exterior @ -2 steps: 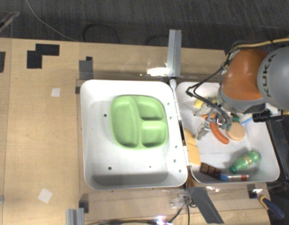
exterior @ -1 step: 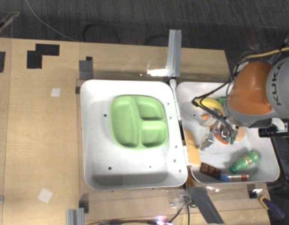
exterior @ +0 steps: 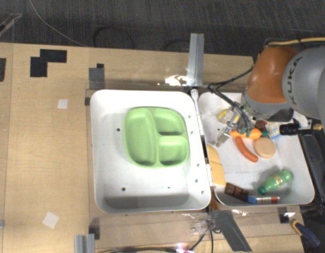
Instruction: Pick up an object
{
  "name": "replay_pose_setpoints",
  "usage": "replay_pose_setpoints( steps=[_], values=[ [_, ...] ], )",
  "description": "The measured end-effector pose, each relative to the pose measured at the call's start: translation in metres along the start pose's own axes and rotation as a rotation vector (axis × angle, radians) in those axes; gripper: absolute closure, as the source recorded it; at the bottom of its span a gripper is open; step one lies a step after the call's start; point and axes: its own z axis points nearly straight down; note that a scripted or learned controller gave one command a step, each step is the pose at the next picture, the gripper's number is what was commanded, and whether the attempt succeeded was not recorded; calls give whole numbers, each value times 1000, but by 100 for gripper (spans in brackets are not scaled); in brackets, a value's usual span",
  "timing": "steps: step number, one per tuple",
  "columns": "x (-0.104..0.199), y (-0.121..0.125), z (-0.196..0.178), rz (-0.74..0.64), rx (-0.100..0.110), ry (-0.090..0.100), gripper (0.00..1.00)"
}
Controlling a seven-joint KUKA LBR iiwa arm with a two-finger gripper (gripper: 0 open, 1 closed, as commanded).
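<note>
My gripper (exterior: 235, 129) hangs low over the upper left part of the right bin (exterior: 305, 188), below the arm's orange band. It is right by a small orange piece with a green tip (exterior: 251, 134) and a yellow item (exterior: 224, 114). An orange sausage-shaped toy (exterior: 247, 149) lies just below it, next to a round beige disc (exterior: 265, 148). Whether anything sits in the gripper is hidden by the wrist.
The right bin also holds a green bottle (exterior: 275, 181), a brown chocolate bar (exterior: 237, 192), a marker (exterior: 266, 198) and a yellow slab (exterior: 216, 165) against its left wall. A green divided plate (exterior: 155, 136) lies in the left bin (exterior: 107, 194).
</note>
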Motion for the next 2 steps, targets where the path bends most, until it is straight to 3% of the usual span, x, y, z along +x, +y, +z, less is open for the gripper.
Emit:
replay_pose_setpoints(
  steps=[1,2],
  values=[
    [-5,6,0,10,1,2,0],
    [6,-10,0,55,0,0,0]
  ],
)
